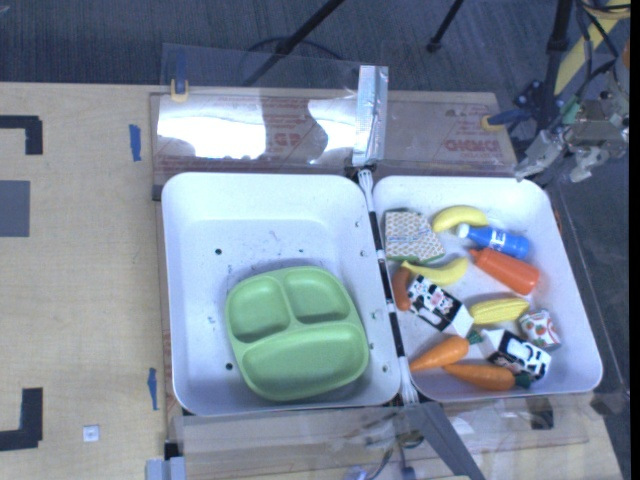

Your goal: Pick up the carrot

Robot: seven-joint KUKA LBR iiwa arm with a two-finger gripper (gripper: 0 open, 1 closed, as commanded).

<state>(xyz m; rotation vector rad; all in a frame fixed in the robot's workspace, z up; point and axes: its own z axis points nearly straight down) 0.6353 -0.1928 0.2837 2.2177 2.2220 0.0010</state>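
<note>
Nearest the camera, along the six o'clock wall of the right bin (575,313), two carrots lie almost end to end: one carrot (441,353) at about seven o'clock, tilted up to the right, and a second carrot (483,375) just beside it, flatter, its tip against a black-and-white carton (524,355). Both rest on the bin floor, so nothing has been lifted. Farther in sit a corn cob (497,311), another black-and-white carton (433,302), an orange pepper-like piece (506,270), a blue bottle (497,239) and two bananas. A green divided plate (295,333) fills the left bin (190,268). Farthest, past the right bin's one o'clock corner, hangs the end effector (570,153), well apart from either carrot; whether it is spread or closed I cannot tell. By my reading, approach, descent, grasp and lift all remain.
</note>
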